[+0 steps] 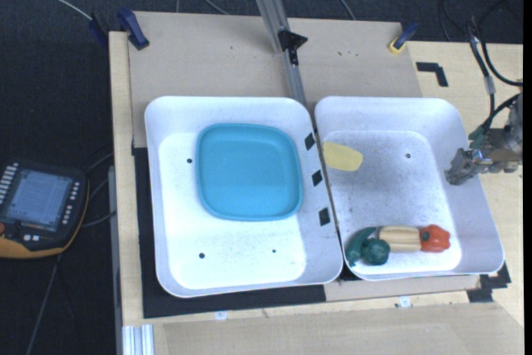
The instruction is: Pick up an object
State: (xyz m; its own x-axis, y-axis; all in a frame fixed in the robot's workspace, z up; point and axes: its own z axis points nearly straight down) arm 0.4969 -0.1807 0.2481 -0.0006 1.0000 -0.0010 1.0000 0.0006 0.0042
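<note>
Pincer point(462, 168) at right bin's point(465, 262) right rim, can't tell its state; nearest objs lie down-left of it along front wall: red piece point(435, 239), tan stick point(400, 239) w/ long axis left-right, green lump point(368, 249)

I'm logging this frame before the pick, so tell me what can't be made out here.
- Tool, camera view: small and blurred at the right bin's rim; whether it is open or shut is unreadable.
- Arm, camera view: cut off by the right edge.
- Green object: crowds the tan piece; its shape is unclear.
</note>
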